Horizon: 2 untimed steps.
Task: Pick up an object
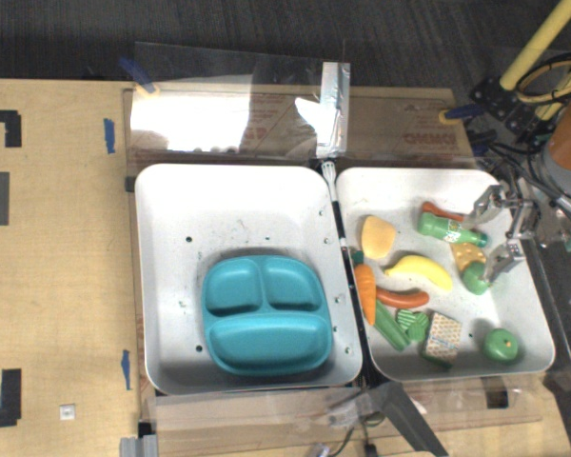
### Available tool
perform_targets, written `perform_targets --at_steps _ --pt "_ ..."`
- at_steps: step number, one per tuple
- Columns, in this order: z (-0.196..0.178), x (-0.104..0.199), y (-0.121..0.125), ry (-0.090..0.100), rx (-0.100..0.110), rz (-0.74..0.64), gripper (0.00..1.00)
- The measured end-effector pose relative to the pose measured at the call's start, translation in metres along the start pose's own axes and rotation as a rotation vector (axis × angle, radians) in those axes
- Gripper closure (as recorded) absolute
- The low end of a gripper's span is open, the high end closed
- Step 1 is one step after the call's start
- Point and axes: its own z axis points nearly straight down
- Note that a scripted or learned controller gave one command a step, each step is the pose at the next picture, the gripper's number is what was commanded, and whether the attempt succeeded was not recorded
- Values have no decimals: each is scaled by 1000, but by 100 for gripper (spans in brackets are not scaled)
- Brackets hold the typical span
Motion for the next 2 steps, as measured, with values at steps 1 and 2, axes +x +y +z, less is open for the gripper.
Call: perform_targets --at_steps 1,2 --pt "71 -32 -18 -32 7 14 0" --pt "93 -22 1 -11 4 14 0"
